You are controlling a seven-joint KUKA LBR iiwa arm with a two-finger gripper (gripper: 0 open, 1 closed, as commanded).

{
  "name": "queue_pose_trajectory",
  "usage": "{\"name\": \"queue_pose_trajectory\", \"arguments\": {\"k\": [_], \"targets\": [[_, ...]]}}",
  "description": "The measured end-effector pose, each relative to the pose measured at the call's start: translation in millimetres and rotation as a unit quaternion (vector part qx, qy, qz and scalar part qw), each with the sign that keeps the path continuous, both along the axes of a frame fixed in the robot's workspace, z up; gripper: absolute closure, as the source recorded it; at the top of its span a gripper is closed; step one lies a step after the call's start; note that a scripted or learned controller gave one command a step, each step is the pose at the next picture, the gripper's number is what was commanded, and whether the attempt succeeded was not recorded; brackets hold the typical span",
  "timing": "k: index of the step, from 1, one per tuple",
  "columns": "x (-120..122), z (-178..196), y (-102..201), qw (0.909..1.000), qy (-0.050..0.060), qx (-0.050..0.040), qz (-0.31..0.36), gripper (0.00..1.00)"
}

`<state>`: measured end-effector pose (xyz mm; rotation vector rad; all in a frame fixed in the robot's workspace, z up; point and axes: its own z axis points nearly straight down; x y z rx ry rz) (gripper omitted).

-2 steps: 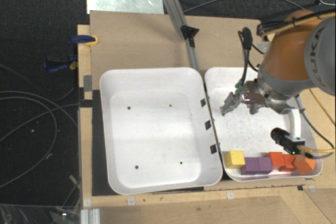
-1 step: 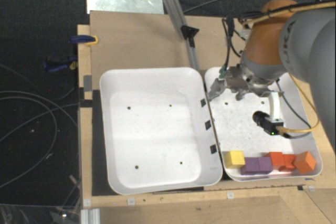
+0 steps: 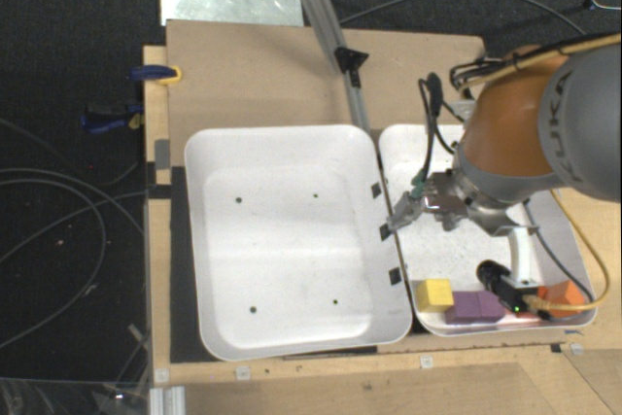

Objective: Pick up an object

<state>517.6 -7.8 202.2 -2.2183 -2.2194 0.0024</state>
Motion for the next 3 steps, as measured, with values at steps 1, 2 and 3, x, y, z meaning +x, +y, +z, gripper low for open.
{"name": "queue_pose_trajectory", "arguments": {"k": [1,2,3], "targets": [[24,58,-22,1.0000,-0.006,-0.0016,0.001,0.00],[22,-8,50,1.0000,0.001,0.0007,0.006,0.00],[-7,15,87,1.0000,-0.002,0.0004,0.005,0.00]]}}
